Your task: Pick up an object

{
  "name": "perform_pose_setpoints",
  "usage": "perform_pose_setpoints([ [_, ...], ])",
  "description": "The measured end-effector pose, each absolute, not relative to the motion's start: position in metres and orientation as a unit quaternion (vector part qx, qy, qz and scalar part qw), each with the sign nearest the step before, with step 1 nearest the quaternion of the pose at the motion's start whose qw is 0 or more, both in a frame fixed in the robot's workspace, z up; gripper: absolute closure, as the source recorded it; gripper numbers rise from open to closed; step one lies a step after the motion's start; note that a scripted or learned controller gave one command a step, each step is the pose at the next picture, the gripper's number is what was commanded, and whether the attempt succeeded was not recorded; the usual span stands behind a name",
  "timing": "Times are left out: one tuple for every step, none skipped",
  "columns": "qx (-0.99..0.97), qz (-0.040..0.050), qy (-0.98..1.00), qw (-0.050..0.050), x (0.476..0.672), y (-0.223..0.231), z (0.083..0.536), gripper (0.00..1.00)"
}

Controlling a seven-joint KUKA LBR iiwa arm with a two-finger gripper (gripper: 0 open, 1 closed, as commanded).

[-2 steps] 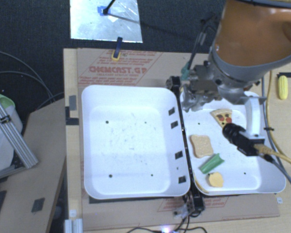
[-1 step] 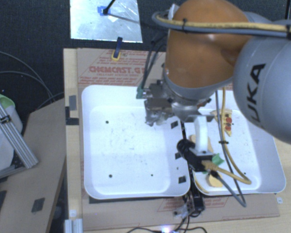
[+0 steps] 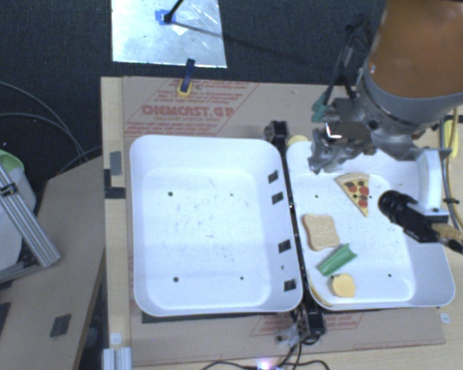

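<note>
Overhead, the single camera view shows the tabletop (image 3: 216, 99) carrying two shallow white bins side by side. Left bin (image 3: 208, 222): only small dark specks on its floor. Right bin (image 3: 432, 284): four toy food items. A pizza slice (image 3: 356, 190), yellow with red spots, lies toward the far edge of that bin, point directed at the near edge. A slice of toast (image 3: 321, 230) lies near the bin's left wall, about midway along it. A green, pepper-like piece (image 3: 336, 259) lies just beside the toast on its near side, tilted diagonally. A small round yellow piece (image 3: 343, 285) lies by the near-left corner of the right bin, just below the green piece.

The arm (image 3: 428, 45), grey with an orange band, enters from the right and hangs over the far part of the right bin. The tool (image 3: 324, 159) sits above the bin's far-left corner, just beside the pizza slice and apart from it. Whether the tool is released or clenched cannot be told; nothing is visible between its tips. A black cylindrical part (image 3: 405, 210) projects over the right side of the bin
</note>
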State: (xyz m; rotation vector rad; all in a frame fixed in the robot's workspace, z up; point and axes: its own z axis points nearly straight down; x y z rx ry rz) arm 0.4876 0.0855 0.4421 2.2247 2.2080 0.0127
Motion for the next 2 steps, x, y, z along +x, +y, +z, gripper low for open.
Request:
perform_pose_setpoints([
  [0.703, -0.0003, 0.711, -0.001, 0.486, 0.175, 0.391, 1.0],
  [0.705, 0.0022, 0.709, 0.001, 0.487, 0.171, 0.405, 1.0],
])
